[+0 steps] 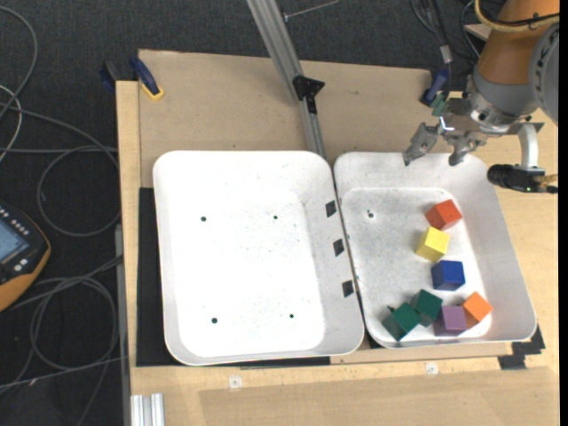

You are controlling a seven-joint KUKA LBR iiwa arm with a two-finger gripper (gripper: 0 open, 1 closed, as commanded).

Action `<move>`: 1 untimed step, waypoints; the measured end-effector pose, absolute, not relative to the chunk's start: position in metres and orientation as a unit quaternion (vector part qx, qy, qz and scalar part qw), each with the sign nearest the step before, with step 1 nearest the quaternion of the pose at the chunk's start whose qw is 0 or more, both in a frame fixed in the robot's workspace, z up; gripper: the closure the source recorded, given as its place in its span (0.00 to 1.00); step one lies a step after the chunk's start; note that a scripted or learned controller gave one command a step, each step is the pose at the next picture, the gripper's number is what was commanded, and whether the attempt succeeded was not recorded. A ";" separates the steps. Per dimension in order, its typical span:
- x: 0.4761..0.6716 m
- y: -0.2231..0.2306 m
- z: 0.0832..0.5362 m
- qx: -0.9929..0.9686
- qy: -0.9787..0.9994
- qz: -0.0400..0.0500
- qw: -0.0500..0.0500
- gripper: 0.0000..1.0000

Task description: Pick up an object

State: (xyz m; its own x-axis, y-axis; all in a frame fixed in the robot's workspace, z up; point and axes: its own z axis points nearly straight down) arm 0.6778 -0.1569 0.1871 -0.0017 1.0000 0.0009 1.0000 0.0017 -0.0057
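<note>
My gripper (pixel 436 153) hangs open over the far rim of the right bin (pixel 390 169), with nothing between its fingers. Several small blocks lie in that bin: a red-orange block (pixel 443 213), a yellow block (pixel 433 243) just below it, a blue block (pixel 448 274), and an orange block (pixel 477 306) near the right wall. A purple block (pixel 453 318) and two dark green blocks (pixel 427 304) (pixel 405 319) crowd the near edge. The red-orange block is the closest to the gripper, a little nearer the camera.
The left bin (pixel 177 238) sits beside the right one, with black clips (pixel 338 246) along their shared edge. A slanted metal pole (pixel 282 51) crosses the bench behind the bins. Cables lie on the floor at left.
</note>
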 end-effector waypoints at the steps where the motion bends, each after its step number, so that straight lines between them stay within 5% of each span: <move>1: 0.671 -0.163 0.139 -0.707 -0.707 0.002 0.002 0.00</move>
State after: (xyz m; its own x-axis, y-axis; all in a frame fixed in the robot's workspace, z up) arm 0.6712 -0.1634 0.1393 0.0004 1.0000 0.0005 1.0000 -0.0004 -0.0063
